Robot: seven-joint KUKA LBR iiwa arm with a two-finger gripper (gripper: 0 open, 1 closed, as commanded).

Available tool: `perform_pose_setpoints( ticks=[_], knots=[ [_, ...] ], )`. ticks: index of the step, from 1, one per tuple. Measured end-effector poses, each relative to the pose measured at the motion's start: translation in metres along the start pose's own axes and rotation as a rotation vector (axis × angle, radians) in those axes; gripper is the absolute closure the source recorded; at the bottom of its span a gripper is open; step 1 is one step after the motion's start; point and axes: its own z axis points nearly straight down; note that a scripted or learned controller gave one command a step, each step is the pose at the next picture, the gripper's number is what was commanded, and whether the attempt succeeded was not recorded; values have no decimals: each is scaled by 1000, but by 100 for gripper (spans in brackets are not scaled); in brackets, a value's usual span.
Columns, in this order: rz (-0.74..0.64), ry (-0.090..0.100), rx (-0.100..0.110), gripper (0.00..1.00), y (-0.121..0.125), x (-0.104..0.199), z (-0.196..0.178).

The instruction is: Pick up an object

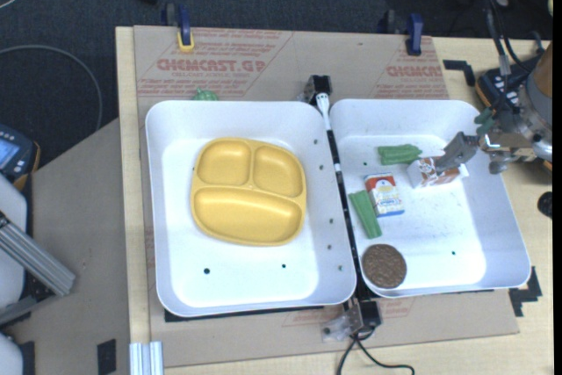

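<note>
The small wrapped packet (pixel 436 174) lies near the far right edge of the right bin (pixel 492 263), at the tips of the gripper (pixel 457 152), whose opening I cannot tell. Nearer sit a brown disc (pixel 385 265), a green stick (pixel 364 213), and a red-and-white card (pixel 385 194). A shallow grasp could let the light packet slide away.

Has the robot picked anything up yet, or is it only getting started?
Nothing looks lifted yet. The gripper is low in the right bin, right by a small red-and-white item, though a grasp isn't clear. The green block, green stick, small carton and brown disc lie on the bin floor. The yellow tray sits in the left bin. Gripping and lifting remain.
</note>
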Motion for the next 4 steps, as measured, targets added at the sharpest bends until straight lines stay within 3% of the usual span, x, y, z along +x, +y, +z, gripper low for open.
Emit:
perform_pose_setpoints(
  ticks=[1,2,4],
  knots=[
    [0,4,8,0,-37,42,197],
    [2,0,-3,100,-35,40,181],
    [4,-2,-6,100,-34,40,162]
  ],
)
